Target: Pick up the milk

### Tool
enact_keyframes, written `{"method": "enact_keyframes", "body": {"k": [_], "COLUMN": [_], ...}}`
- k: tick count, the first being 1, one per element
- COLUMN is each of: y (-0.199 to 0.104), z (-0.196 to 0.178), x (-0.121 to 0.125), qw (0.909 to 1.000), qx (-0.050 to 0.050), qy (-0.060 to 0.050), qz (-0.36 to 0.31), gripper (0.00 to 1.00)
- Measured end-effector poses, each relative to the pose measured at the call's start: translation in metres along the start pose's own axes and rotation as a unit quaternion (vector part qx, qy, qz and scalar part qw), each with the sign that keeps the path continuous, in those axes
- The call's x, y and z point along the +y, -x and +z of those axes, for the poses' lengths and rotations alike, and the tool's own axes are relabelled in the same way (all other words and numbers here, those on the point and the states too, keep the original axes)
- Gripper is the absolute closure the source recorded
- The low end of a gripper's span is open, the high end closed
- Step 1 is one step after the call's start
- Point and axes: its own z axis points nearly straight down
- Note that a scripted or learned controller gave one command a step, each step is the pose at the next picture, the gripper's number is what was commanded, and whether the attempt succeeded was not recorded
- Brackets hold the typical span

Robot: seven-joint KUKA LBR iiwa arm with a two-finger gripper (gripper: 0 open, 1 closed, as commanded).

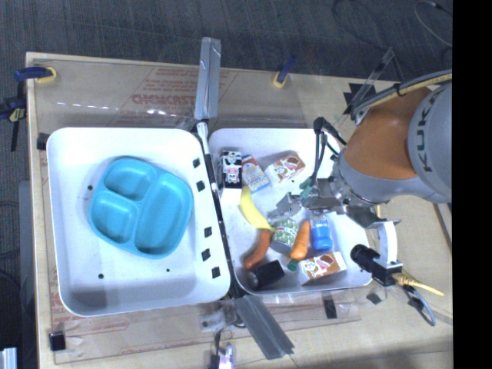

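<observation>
The end effector (pixel 296 204) hovers low in the right bin (pixel 231 206) among the clutter, finger state impossible to tell. The milk carton (pixel 231 167) sits at the bin's upper-left corner.

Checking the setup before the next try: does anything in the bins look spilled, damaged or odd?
Nothing looks spilled or broken. The right bin is a loose jumble, with cartons lying on their sides around the banana. The blue tray sits flat.
</observation>
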Motion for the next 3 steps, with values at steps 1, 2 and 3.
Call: {"method": "enact_keyframes", "body": {"k": [1, 2, 3], "y": [0.029, 0.043, 0.05], "z": [-0.067, 0.016, 0.099], "x": [0.053, 0.119, 0.144], "qw": [0.9994, 0.9963, 0.9954], "qx": [-0.001, -0.001, -0.004], "qy": [0.002, 0.001, 0.011], "qz": [-0.036, -0.086, -0.095], "gripper": [0.0, 0.0, 0.0]}}
